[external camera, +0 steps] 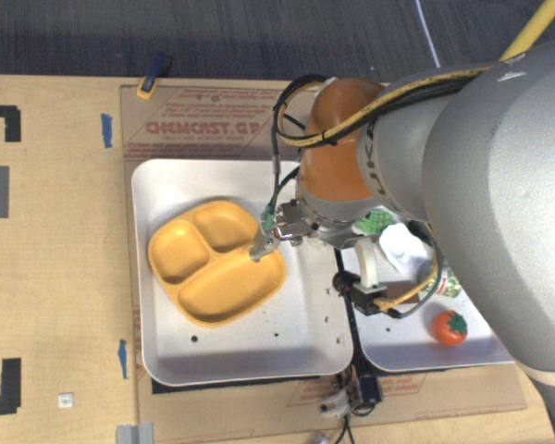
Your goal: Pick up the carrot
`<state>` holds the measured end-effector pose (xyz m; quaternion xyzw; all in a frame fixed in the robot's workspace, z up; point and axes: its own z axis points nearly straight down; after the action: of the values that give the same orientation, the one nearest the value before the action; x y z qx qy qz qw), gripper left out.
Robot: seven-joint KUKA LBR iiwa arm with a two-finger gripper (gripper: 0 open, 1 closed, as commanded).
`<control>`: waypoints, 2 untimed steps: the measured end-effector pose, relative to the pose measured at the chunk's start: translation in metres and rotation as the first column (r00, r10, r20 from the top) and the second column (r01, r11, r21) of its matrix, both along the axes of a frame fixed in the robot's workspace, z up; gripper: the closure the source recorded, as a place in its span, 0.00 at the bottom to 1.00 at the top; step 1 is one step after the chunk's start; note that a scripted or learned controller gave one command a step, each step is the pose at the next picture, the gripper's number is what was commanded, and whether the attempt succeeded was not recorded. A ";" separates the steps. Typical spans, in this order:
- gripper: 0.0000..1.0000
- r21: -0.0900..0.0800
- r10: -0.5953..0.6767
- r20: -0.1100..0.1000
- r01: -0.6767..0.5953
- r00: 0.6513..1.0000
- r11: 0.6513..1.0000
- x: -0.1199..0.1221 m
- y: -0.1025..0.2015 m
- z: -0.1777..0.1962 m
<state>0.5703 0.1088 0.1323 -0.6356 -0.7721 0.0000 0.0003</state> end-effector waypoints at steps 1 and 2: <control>0.00 0.000 0.498 0.004 -0.498 0.867 0.867 0.000 -0.002 -0.040; 1.00 0.000 0.496 0.004 -0.496 0.868 0.868 0.000 -0.003 -0.031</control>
<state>0.5701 0.1060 0.1008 -0.4162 -0.9093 -0.0014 -0.0008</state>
